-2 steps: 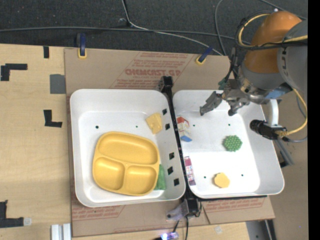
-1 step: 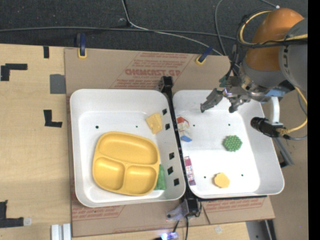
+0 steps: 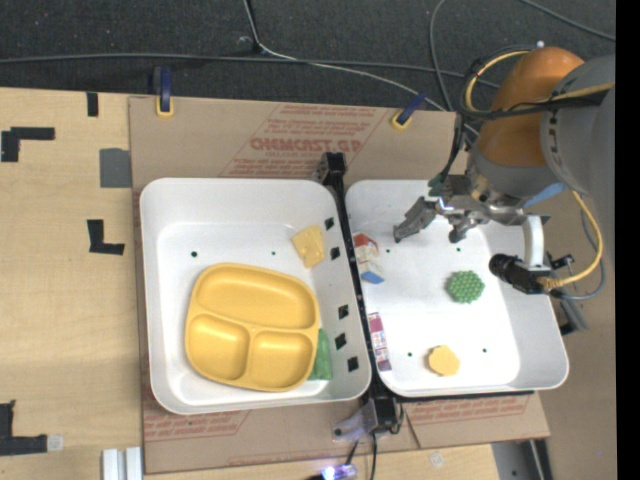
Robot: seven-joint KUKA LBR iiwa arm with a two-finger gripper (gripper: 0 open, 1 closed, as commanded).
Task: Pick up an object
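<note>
My gripper (image 3: 432, 226) hangs over the upper middle of the right bin (image 3: 530, 368), its two dark fingers spread apart with nothing between them. A green bumpy ball (image 3: 465, 287) lies in the right bin, below and to the right of the gripper. A round yellow piece (image 3: 442, 361) rests near that bin's front. A small red, white and blue item (image 3: 365, 258) sits by the divider, left of the gripper. A pink-labelled packet (image 3: 378, 338) lies along the right bin's left wall.
The left bin (image 3: 170, 208) holds a yellow divided tray (image 3: 250, 325), a pale yellow wedge (image 3: 309, 246) and a green item (image 3: 322, 356) tucked beside the tray. Cables loop around the arm's wrist at right. Cardboard lies under both bins.
</note>
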